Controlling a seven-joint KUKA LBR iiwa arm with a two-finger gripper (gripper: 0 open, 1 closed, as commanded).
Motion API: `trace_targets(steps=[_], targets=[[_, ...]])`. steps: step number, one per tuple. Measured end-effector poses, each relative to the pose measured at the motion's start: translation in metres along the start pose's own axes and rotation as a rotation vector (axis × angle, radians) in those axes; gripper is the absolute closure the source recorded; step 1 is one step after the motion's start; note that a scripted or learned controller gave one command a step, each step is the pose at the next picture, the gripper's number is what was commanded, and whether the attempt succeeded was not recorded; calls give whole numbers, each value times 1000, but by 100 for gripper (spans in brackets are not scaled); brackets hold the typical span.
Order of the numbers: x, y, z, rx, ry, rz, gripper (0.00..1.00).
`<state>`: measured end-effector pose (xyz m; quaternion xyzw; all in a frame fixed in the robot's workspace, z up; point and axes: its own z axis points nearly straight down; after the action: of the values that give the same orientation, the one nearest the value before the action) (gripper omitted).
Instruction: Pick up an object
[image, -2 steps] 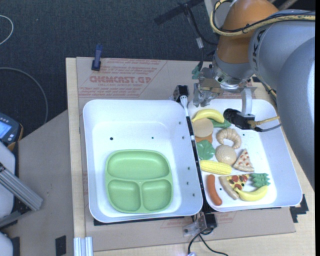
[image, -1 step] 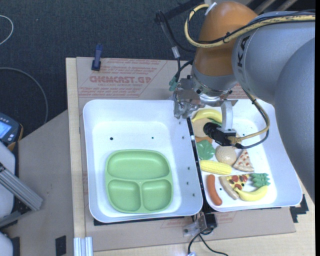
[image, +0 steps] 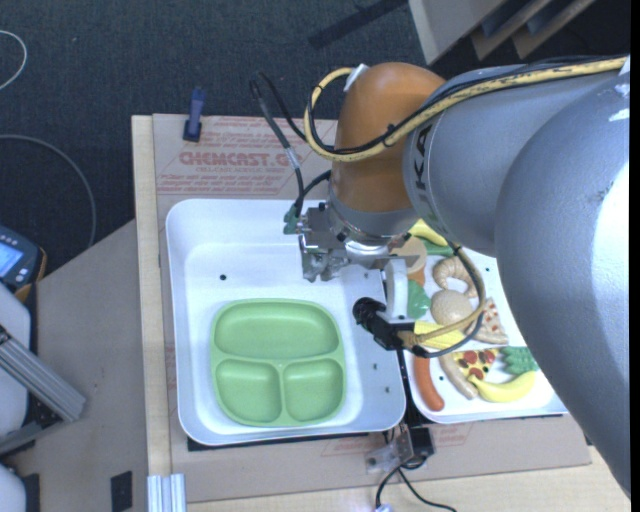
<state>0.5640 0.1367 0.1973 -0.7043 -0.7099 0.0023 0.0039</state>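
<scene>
Resting in the glossy left bin (image: 190, 300), a smooth green three-compartment tray (image: 279, 362) is seen below the metal gripper (image: 322, 262); moulded toy food (image: 465, 335) is heaped in the right bin (image: 530, 400).

The tool (image: 322, 262) hangs over the left shallow white plastic bin (image: 190, 300); below it in that bin lies a green three-compartment plastic tray (image: 279, 362). To its right, the other white bin (image: 540, 400) holds a pile of toy food (image: 470, 330).
</scene>
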Motion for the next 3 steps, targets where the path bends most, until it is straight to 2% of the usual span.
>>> trace_targets(steps=[1, 2, 3], targets=[[80, -82, -11, -1, -1, -2, 100], [59, -50, 11, -8, -3, 11, 100], [16, 55, -25, -20, -3, 14, 100]])
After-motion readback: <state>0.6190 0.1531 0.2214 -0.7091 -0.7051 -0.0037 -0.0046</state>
